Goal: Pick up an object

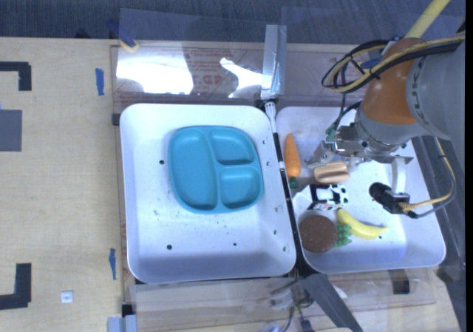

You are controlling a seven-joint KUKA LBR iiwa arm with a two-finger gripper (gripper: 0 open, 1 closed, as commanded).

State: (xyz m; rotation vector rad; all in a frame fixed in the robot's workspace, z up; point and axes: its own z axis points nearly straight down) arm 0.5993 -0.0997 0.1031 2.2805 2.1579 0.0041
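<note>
My gripper (334,150) hangs over the upper left part of the right bin (425,245), with the grey arm and its orange band (388,97) coming in from the right. Just below it lies a tan hot-dog toy (331,171). An orange carrot (292,155) lies against the bin's left wall. Lower down are a black-and-white cow figure (330,194), a round brown patty (318,233), a yellow banana (360,225) and a small green piece (344,234). I see nothing held by the gripper.
The left bin (140,197) holds a blue divided plate (216,168). A black cable end (386,195) with a yellow lead hangs over the right bin's right side. A metal divider post (272,64) stands behind the two bins.
</note>
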